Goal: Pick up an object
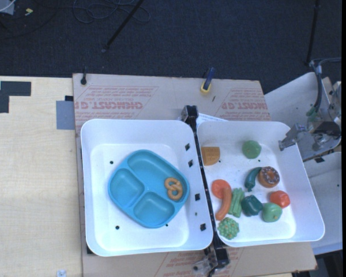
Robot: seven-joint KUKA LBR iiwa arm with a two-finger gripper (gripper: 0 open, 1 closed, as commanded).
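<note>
Nearest: green bumpy broccoli toy [228,228] at right white bin's [311,212] front edge, beside green apple [271,212] and red tomato [280,198]. Behind: sprinkled brown donut [269,176], round green lime [251,149]. Left bin: blue sectioned plastic plate [139,195] carrying pretzel [174,187]. Gripper [289,141] over right bin's far right rim, finger state unclear, nothing seen held.

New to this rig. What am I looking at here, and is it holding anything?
One fixed camera looks down at a slant on a bench with two shallow white bins. The machine at the right edge is a robot arm; its gripper sits over the right bin's rim, with nothing seen between its fingers. The left bin holds a blue divided plate with a pretzel in one compartment. The right bin holds toy food: a green apple, a donut, a tomato, broccoli and more. The job is to pick one up.
</note>
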